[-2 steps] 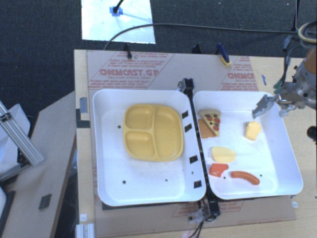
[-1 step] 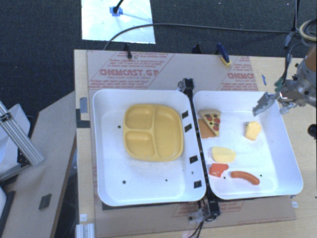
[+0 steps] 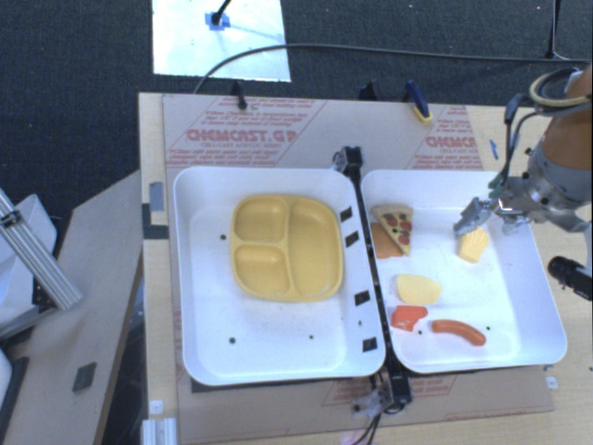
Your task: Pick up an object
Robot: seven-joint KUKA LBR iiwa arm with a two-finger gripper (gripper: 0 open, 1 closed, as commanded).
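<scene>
In the right bin (image 3: 536,276), my gripper (image 3: 491,222) hangs over the far right part, open. A pale yellow cheese wedge (image 3: 474,246) lies just below its left finger (image 3: 470,218), touching or nearly touching it, not between the two. Further left in this bin are a pizza slice (image 3: 393,226), a yellow rounded piece (image 3: 419,290), a small red-orange piece (image 3: 408,317) and a red sausage (image 3: 458,331).
The left bin (image 3: 199,286) holds a yellow divided plate (image 3: 285,247). A black-clipped divider (image 3: 363,276) joins the bins. The arm's orange band (image 3: 565,137) comes in from the right. A black cable (image 3: 278,49) runs across the dark floor behind the bench.
</scene>
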